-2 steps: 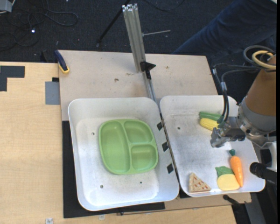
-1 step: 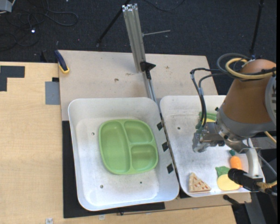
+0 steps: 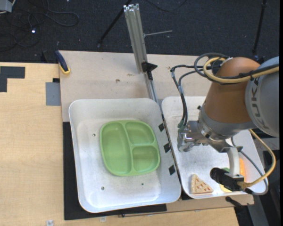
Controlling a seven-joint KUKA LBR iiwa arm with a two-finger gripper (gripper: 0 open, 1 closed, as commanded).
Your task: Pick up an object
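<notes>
My gripper [image 3: 185, 144] hangs low over the left part of the right bin [image 3: 170, 108], beneath the grey arm with its orange band. A tan triangular waffle-like piece [image 3: 200, 185] lies near that bin's front edge, below and to the right of the gripper and apart from it. An orange stick-shaped thing [image 3: 242, 167] lies at the bin's right side, and a small yellow thing [image 3: 225, 188] sits by the front right corner, partly hidden. I see nothing between the gripper and the bin floor.
The left bin [image 3: 85, 182] holds a green divided plate [image 3: 129, 147] in its middle. A metal post [image 3: 137, 41] rises behind the two bins. Black clips [image 3: 166, 147] mark the rim where the bins meet.
</notes>
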